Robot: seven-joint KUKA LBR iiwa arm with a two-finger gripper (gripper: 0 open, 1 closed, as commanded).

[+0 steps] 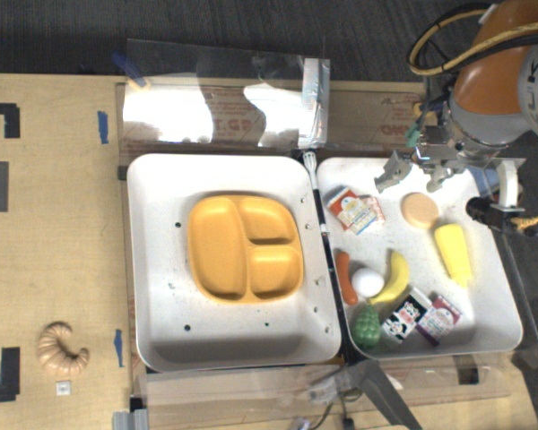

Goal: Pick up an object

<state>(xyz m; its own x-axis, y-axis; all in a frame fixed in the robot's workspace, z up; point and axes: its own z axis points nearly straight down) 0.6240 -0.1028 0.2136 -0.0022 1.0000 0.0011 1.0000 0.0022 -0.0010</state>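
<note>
Grey two-finger gripper (415,174) with fingers spread apart, nothing between them, hovering over the far edge of the right shallow white bin (502,316). Just below it in that bin, a round tan disc-shaped toy (420,210); yellow corn-like block (454,251) right of the disc, curved yellow banana (394,280) nearer the bin's front

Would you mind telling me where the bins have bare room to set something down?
The left bin has bare white floor all around the yellow divided tray, widest along its front and left rim. The right bin is crowded: cartons, banana, egg. Its only bare patch is the front right corner beyond the corn.
</note>
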